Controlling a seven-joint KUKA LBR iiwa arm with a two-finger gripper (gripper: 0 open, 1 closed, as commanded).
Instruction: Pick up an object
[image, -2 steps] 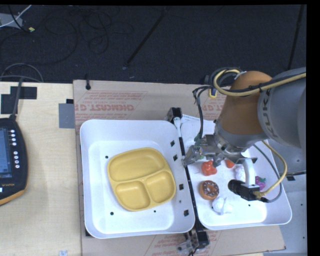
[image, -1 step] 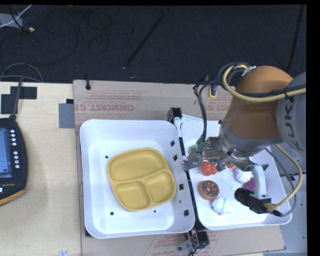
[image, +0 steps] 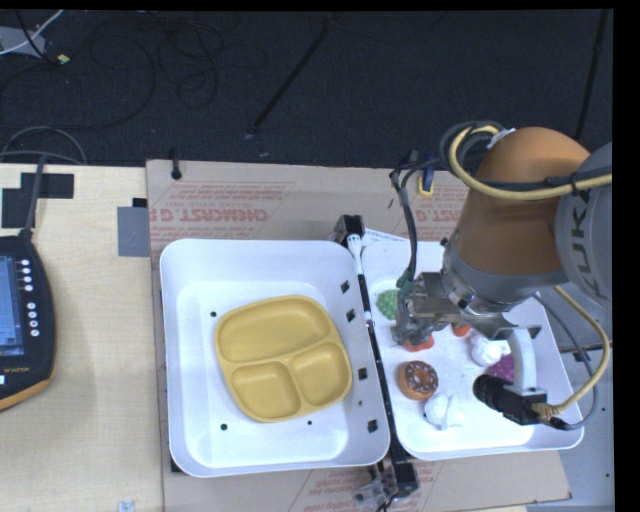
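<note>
Gripper: the gripper (image: 415, 335) is low in the right bin, right of the middle of the frame. I cannot tell how it is set or if it has hold of anything, because the arm covers it from above.
Arm: the grey arm (image: 520, 215) with its orange band comes in from the right side of the frame and bends down over the right bin. Yellow and black cables loop around it.
Right bin: the white right bin (image: 470, 448) sits in the lower right of the frame, and the arm hides much of it.
Donut: a brown toy donut (image: 418, 379) with sprinkles lies in the right bin, just below the gripper.
Green thing: a small green thing (image: 387, 302) lies just to the left of the gripper, near the bin's left wall.
White things: one white lump (image: 443, 410) lies below and right of the donut. Another white lump (image: 489, 351) lies to the right of the gripper.
Pink thing: a bit of pink thing (image: 503, 369) peeks out just below that second white lump.
Left bin: the white left bin (image: 190, 350) is in the middle of the frame, touching the right bin.
Tray: a yellow tray (image: 283, 356) with three parts lies flat in the left bin.
Bench: the pale bench (image: 80, 440) holds both bins on a brown cardboard sheet (image: 250, 200).
Control pad: a dark control pad (image: 20, 320) with a screen lies at the left edge of the frame.
</note>
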